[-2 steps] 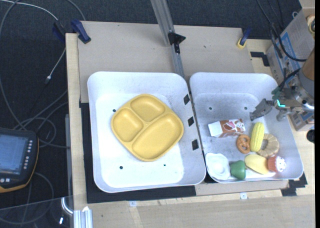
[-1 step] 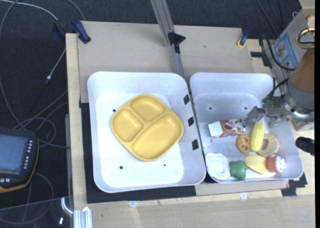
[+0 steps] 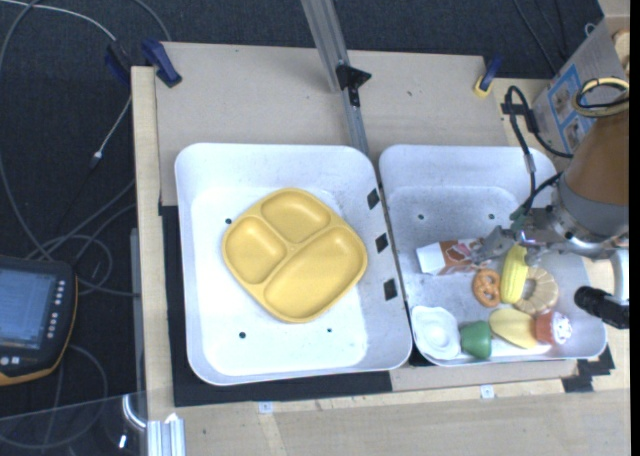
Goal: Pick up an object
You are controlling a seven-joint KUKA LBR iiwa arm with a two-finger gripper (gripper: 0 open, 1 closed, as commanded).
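Gripper (image 3: 508, 241) just above yellow toy (image 3: 513, 274) — right bin (image 3: 450, 169)

Yellow divided plate (image 3: 294, 254) lies in left bin (image 3: 200, 244)

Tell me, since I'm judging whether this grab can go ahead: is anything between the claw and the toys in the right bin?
Nothing visible blocks it. The claw sits right above the pile in the right bin, beside the yellow piece and pretzel. The toys are crowded, so neighbours may interfere.
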